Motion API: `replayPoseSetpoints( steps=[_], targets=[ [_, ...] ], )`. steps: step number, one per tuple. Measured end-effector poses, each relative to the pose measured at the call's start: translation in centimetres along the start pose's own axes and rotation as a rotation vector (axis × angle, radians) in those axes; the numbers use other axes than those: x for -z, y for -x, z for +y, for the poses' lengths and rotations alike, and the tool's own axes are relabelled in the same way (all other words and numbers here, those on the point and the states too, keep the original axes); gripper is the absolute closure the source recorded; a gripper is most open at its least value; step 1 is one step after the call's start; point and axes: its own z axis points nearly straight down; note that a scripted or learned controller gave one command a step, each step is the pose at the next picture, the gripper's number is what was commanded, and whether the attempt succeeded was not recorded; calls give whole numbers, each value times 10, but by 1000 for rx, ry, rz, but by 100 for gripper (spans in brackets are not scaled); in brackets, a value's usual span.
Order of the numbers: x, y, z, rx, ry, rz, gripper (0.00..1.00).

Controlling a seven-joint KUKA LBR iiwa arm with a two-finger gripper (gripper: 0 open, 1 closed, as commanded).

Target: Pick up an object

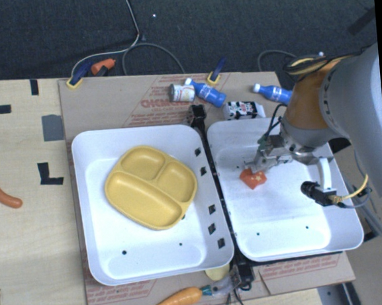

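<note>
Red block (pixel 253 177) lies in the right bin (pixel 292 239), just under the pincer (pixel 262 163); whether its grip is open or closed I cannot tell; an off-centre close could nudge it aside.

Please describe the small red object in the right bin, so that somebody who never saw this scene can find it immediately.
Look at the right white bin, the one the grey arm reaches into. Near its upper left part, just below the gripper, lies a small red-orange block. It is the only coloured loose thing there; the neighbouring left bin holds a yellow divided plate instead.
</note>
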Motion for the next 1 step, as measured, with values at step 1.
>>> replayPoseSetpoints(
  steps=[1],
  targets=[
    [5, 0, -35, 0, -8, 3, 100]
  ],
)
